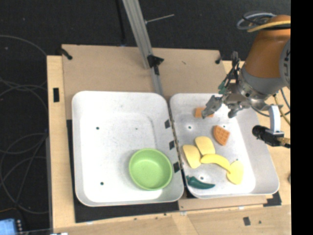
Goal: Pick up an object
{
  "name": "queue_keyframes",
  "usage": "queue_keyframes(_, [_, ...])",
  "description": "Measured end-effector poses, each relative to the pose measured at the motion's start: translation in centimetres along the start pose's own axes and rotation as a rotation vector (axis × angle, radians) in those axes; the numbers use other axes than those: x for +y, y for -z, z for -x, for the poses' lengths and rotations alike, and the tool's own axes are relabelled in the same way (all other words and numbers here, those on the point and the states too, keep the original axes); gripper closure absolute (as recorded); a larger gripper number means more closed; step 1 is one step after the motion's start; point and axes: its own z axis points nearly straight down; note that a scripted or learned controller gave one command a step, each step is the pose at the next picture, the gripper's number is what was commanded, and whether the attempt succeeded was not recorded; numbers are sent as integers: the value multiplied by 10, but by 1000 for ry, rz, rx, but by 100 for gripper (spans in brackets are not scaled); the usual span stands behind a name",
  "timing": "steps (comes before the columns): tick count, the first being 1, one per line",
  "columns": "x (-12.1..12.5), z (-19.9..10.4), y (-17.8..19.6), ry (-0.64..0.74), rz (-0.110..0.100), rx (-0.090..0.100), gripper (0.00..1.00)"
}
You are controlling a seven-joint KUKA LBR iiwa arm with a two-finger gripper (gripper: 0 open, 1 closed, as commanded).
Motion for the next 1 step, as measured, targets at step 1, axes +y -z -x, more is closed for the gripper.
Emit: queue_keyframes(1, [0,0,0,-1,1,0,0])
